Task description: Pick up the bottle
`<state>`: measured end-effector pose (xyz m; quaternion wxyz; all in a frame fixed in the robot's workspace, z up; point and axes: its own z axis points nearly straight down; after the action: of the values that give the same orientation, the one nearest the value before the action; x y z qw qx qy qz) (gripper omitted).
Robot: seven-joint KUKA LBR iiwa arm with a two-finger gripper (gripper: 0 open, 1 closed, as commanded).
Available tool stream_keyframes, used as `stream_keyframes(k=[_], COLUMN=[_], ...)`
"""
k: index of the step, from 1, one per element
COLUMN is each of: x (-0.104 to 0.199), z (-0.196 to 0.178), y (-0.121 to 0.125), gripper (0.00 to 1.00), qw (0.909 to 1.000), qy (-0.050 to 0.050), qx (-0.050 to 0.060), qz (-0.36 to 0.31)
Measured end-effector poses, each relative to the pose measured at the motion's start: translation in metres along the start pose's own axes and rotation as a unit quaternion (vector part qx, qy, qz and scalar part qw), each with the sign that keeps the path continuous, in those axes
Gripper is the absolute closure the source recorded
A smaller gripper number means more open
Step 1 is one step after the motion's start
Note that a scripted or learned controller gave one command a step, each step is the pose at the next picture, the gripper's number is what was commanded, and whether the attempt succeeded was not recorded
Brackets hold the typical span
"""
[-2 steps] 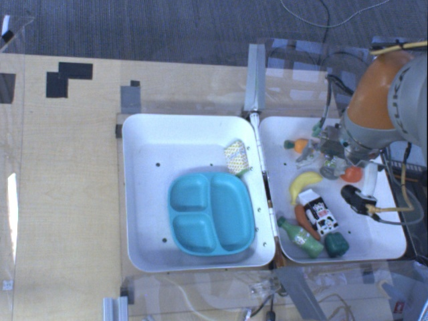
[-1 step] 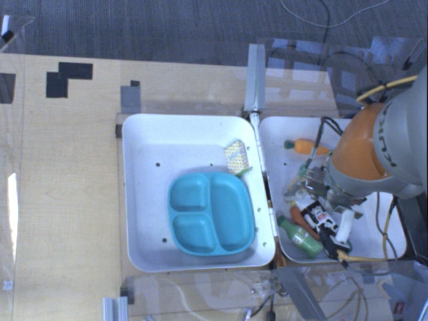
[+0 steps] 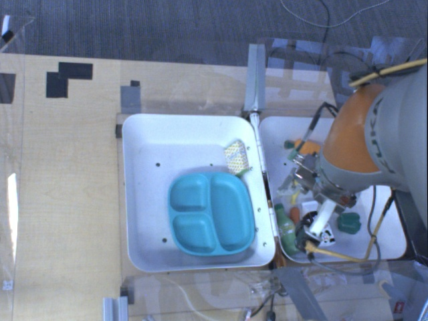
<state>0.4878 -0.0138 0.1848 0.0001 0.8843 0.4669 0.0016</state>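
Note:
A green bottle point(image 3: 286, 227) lies along the left wall of the right bin point(image 3: 394, 243), near its front corner. A small orange-red piece point(image 3: 295, 215) sits right beside the bottle's upper end. My gripper point(image 3: 299, 179) hangs over the middle-left of the right bin, just behind and to the right of the bottle. The grey and orange arm covers much of that bin. Nothing shows between the gripper and the bottle to mark a hold.
A teal object point(image 3: 349, 223) lies at the right of the right bin, and an orange item point(image 3: 308, 146) and small green bits point(image 3: 289, 144) near its back. The left bin point(image 3: 144, 179) holds a blue divided plate point(image 3: 211, 212) and a small patterned packet point(image 3: 235, 155).

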Motion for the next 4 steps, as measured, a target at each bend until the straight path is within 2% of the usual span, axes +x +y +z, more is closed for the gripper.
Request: stream_keyframes(k=[1,2,3,4], x=[0.099,0.135,0.149,0.195], z=[0.001,0.028,-0.027,0.039], y=[-0.068,-0.094,0.014,-0.082], gripper=[0.0,0.0,0.0,0.0], qw=[0.9988,0.9955,0.9948,0.9702], qy=[0.0,-0.001,-0.001,-0.001], qx=[0.001,0.002,0.0,0.002], qz=[0.05,0.095,0.101,0.242])
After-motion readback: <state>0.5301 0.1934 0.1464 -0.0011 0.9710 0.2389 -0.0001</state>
